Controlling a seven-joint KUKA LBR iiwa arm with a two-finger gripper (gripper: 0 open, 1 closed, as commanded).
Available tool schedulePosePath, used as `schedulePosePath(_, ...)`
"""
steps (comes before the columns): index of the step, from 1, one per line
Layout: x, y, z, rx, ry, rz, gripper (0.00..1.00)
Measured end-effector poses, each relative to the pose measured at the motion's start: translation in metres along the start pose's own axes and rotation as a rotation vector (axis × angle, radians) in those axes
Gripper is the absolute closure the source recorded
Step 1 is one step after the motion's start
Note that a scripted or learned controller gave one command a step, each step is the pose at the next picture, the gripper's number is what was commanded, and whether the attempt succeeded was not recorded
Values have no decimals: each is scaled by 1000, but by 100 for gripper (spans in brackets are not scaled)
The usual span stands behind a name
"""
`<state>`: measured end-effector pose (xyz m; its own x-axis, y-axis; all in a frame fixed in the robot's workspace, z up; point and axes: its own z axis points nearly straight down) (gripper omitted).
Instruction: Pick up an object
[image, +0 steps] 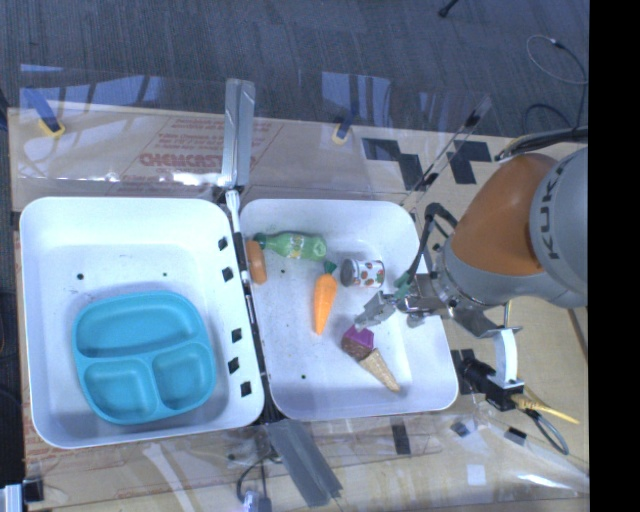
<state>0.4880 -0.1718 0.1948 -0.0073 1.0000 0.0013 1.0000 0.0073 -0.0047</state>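
Toys are lying in the right bin (300, 395), with the tool (385, 305) hanging just over them.

Sitting on the table (120, 165), the left bin (40, 300) is holding a blue tray (145, 357) with three compartments. The arm (510, 240) is reaching in over the right bin's right wall. The tool's fingers are standing slightly apart and gripping nothing, just above the cone (370, 355), which is lying with its purple scoop toward the tool. A green bottle (293, 245) is lying along the far side, a carrot (324, 300) is resting near the middle, a small can (362, 271) is sitting just beside the carrot's top, and an orange piece (257, 262) is lying against the left wall.
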Motion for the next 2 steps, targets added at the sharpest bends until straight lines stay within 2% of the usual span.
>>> schedulePosePath(1,42,54,101,1,0,84,0)
schedulePosePath(2,42,54,91,4,1,81,100)
